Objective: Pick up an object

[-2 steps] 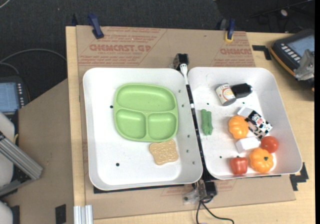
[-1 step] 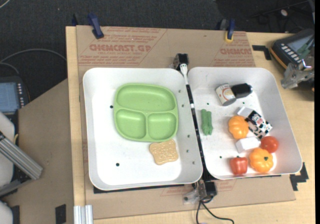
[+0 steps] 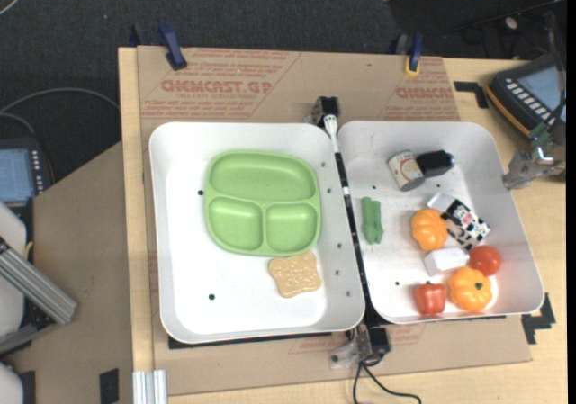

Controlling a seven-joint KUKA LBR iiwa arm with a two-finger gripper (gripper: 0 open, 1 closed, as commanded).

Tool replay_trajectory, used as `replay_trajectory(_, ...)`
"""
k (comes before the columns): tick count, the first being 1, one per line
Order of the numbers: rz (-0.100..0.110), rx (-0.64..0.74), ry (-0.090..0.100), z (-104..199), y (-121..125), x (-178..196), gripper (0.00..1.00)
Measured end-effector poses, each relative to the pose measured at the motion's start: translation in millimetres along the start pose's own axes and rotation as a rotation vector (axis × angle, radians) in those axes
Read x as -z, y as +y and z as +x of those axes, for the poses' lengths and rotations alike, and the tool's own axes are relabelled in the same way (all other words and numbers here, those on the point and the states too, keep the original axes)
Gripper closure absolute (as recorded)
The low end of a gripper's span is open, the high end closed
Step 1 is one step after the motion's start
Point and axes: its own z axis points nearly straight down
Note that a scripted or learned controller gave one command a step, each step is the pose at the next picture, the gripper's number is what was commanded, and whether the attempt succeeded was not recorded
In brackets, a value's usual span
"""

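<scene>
The right bin [image 3: 504,213] holds several small toys. A green bean pod [image 3: 371,219] lies near its left wall. A white and black cylinder [image 3: 418,166] lies toward the back. In the front right corner cluster an orange pepper [image 3: 428,228], a black-and-white spotted toy [image 3: 466,222], a white block [image 3: 445,260], a red tomato [image 3: 484,260], an orange pumpkin [image 3: 470,290] and a red pepper [image 3: 429,297]. A grey metal piece that looks like my gripper [image 3: 534,162] sits just outside the right bin's right rim, apart from all the toys.
The left bin [image 3: 175,213] carries a green divided plate [image 3: 263,202] and a tan cracker [image 3: 295,274] in front of it. A dark pendant [image 3: 533,96] rests on the bench at the far right. Blue and yellow clamps hold the board's back edge.
</scene>
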Motion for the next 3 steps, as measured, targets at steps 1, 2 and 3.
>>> replay_trajectory(1,-0.032,0.010,-0.010,22,52,178,1.00)
replay_trajectory(2,-0.029,0.008,-0.011,9,118,302,1.00)
replay_trajectory(3,0.001,0.003,0.001,3,117,190,1.00)
